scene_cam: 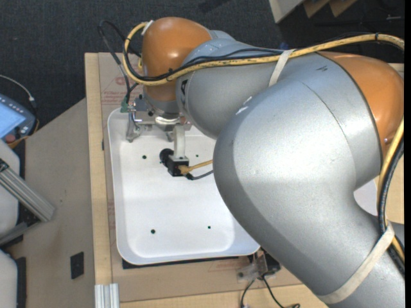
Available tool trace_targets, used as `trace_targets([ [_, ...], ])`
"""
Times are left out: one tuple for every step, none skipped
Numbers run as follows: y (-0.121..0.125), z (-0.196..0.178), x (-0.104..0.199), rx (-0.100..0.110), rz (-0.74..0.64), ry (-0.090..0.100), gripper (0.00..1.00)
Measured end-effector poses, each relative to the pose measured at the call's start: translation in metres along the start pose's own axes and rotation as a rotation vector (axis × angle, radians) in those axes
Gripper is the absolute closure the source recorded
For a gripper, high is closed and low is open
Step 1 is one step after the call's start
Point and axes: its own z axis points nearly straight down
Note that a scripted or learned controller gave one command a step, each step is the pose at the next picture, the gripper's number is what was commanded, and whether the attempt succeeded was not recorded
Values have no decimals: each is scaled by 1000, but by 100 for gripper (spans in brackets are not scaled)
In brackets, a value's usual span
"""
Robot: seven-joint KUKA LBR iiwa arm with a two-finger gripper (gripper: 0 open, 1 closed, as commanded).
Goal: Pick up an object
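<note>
One shallow white plastic bin (128,217) with rounded corners and a smooth, slightly glossy floor sits left of centre on a flat tan board bench (95,172). The bin's long axis runs top to bottom of the frame.

Three small dark dots (153,231) on the bin floor: one upper left, two near the lower edge, all well apart. They're too small to say what they are.

The grey arm (302,172) has a smooth rounded metal shell and two glossy orange domes, one at top centre and one at the right edge. It comes in from the right and covers most of the right half of the frame.

The gripper (153,130) hangs under the top-centre orange dome, over the upper end of the bin and low to the floor. Whether it touches the floor can't be judged. Gripper state: cannot tell, this angle doesn't show whether it's open or closed.

Object to pick: cannot tell where it is, so there's no orientation or long axis to report.

Left edge of frame, off the bench:
- one ribbed aluminium extrusion (22,188), running diagonally
- one blue-screened device (9,117) above it

One small black rectangle (77,265) lies flat on the bench at lower left, outside the bin.
</note>
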Motion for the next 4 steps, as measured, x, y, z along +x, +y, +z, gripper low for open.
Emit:
trace_targets([
  [1, -14, -1, -4, 1, 0, 100],
  [1, -25, 0, -6, 0, 1, 100],
  [2, -35, 0, -8, 0, 1, 100],
  [2, -46, 0, -10, -1, 1, 100],
])
